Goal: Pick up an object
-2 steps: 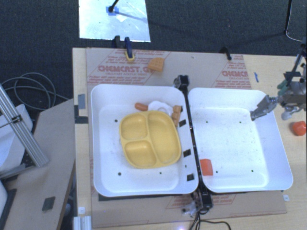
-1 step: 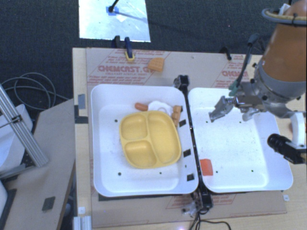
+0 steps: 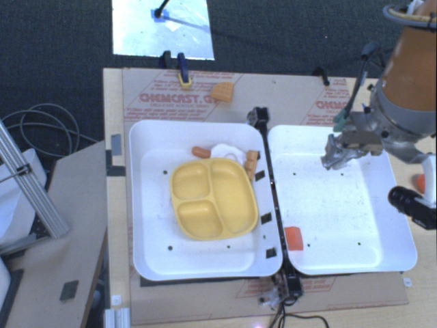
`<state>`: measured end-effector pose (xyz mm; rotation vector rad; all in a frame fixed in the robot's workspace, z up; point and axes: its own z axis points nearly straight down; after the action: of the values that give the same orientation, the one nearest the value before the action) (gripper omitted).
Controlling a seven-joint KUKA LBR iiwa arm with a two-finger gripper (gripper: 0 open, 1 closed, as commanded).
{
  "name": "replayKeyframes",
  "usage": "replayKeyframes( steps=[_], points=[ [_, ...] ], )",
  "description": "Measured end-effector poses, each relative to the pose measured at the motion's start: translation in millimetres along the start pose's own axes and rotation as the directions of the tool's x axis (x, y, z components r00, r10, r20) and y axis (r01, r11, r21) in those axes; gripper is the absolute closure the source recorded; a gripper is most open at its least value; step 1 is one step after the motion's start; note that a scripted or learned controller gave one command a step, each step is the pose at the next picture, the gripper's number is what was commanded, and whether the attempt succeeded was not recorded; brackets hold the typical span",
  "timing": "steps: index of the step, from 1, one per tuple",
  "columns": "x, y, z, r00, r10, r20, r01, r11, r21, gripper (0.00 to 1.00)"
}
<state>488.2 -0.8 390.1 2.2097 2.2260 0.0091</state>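
Claw [image 3: 332, 157] hovers over right bin [image 3: 355, 255], grip state indiscernible; orange block [image 3: 293, 238] lies below-left, likely target, ungrasped

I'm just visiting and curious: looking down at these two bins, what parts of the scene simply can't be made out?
- Gripper, camera view: too small and blurred to tell how its tips stand, or whether they touch the right bin.
- White object in the left bin: mostly hidden behind the yellow divided plate; identity unclear.
- Arm: cut off by the top and right edges.
- Orange block: too small to identify.
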Motion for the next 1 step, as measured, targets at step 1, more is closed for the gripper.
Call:
replayKeyframes(
  steps=[1],
  points=[
    [-0.1, 0.0, 0.4, 1.000, 0.000, 0.000, 0.000, 1.000, 0.001, 0.00]
  ],
)
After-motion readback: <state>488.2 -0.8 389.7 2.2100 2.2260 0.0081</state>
